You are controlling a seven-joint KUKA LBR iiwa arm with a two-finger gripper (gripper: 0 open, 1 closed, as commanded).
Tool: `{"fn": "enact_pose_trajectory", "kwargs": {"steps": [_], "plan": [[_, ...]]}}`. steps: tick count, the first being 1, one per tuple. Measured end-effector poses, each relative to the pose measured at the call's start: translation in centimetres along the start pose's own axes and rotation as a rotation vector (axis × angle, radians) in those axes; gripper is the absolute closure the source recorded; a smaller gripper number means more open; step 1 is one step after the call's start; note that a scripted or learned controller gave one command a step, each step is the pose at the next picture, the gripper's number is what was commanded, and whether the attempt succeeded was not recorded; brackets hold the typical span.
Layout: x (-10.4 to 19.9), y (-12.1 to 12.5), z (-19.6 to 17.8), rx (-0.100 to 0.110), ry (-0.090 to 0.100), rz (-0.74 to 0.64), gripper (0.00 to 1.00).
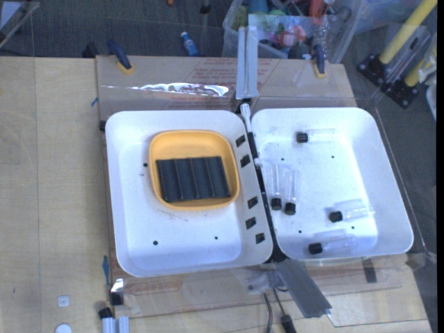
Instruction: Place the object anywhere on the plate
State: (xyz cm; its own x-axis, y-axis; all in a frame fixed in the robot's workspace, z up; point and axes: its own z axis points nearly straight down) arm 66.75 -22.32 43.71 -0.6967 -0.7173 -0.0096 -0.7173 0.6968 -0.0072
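No readable text; faint reddish print on cardboard [208, 71] behind bins, perhaps lettering, illegible.

Two white bins [132, 186], smooth plastic, slightly glossy. Yellow plate [161, 148], matt plastic; dark ribbed block [193, 179] on it, dull black. Clear vials [283, 182] in right bin, transparent shiny plastic or glass, black caps. Bench [41, 186] pale wood, matt.
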Motion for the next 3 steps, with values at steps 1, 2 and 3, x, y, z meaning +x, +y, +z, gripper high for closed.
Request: {"fn": "enact_pose_trajectory", "kwargs": {"steps": [1, 2, 3], "plan": [[-0.1, 0.1, 1.2, -0.008, 0.002, -0.386, 1.00], [-0.1, 0.1, 0.1, -0.006, -0.001, -0.767, 1.00], [-0.1, 0.1, 0.1, -0.006, -0.001, -1.061, 1.00]]}}
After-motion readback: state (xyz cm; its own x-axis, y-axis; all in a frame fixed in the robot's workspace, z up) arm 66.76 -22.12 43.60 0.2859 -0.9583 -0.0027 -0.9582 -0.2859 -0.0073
